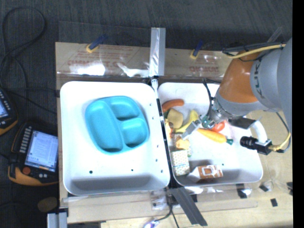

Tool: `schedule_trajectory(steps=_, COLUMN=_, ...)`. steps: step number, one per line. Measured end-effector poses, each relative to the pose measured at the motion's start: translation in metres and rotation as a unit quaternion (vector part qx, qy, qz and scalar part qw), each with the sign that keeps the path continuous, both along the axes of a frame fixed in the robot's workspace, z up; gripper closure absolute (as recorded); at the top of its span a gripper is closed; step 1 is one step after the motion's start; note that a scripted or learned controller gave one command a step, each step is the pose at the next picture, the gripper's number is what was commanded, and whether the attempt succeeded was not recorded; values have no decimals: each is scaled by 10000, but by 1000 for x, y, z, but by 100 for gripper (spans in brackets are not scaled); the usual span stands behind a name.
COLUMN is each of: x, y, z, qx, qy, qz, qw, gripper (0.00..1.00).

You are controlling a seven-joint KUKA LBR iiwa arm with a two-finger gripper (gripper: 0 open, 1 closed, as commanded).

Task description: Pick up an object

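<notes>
The right bin (247, 172) holds a pile of toy food. A red sausage (172, 104) lies at its far left, with a yellow pear-like piece (175, 118) and a banana (192, 119) just below it. An orange carrot (213, 135) lies in the middle. A patterned cracker box (180, 162) and a brown carton (209, 172) sit near the front wall. My gripper (203, 124) is low over the pile, between the banana and the carrot, with a small red piece (219, 125) beside it. The wrist hides what lies beneath it.
The left bin (76, 170) holds a blue divided plate (117, 123). A metal divider strip (157, 51) stands between the bins at the back. A black cable (259, 145) hangs off the arm over the right bin's right edge. Handheld devices (33, 153) lie off the bench at left.
</notes>
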State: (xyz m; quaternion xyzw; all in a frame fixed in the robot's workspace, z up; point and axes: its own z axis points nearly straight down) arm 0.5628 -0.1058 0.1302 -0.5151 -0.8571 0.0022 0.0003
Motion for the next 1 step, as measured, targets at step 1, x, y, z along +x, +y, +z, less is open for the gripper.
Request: schedule_trajectory(steps=1, x=-31, y=-57, z=-40, qx=-13, qy=-74, qz=-456, qw=9989, gripper=0)
